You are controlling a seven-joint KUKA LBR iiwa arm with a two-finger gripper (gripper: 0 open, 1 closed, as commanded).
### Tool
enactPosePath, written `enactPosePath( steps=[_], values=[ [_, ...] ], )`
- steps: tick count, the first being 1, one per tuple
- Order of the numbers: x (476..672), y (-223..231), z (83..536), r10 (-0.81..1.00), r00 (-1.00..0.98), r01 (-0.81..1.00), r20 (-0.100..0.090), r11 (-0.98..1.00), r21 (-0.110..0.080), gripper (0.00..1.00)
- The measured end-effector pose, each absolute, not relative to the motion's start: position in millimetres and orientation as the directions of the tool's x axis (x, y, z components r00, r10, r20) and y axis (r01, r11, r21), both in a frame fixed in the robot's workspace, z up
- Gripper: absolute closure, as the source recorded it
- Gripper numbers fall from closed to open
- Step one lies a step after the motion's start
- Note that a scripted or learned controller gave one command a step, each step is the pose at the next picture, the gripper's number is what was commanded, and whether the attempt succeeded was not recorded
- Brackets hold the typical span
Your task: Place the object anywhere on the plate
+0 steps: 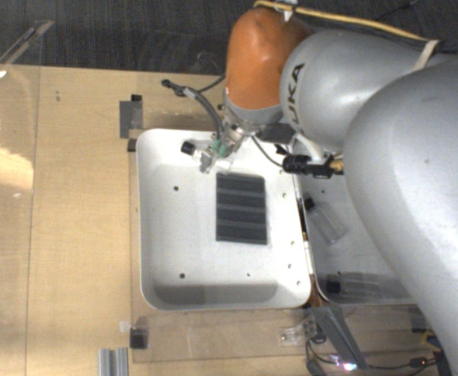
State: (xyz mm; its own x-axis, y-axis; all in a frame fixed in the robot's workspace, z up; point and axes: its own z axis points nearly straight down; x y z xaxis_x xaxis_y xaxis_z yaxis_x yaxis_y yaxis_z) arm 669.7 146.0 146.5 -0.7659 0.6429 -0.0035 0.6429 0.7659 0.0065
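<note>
Look first at the bench [64,210] at the near edge, then at the left white bin [166,233] resting on it. In that bin you see a dark ribbed plate [241,208], lying flat just on the near side of the gripper [213,157]. The gripper sits low at the bin's far wall, beneath the arm's orange band [256,53]. You cannot tell from here how the gripper stands, nor whether any object is in it. The right bin [354,272] lies beside it, under the grey arm [401,147].
</note>
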Motion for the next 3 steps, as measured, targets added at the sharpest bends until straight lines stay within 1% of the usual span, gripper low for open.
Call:
enactPosePath(
  steps=[1, 2, 3],
  values=[
    [663.4, 231.0, 180.5, 0.546, -0.838, 0.545, -0.005, 0.838, 0.008, 1.0],
    [654.8, 235.5, 136.6, 0.957, -0.291, 0.957, 0.0, 0.291, 0.003, 1.0],
    [604.7, 225.7, 115.9, 0.816, -0.578, 0.816, 0.0, 0.578, 0.004, 1.0]
  ],
)
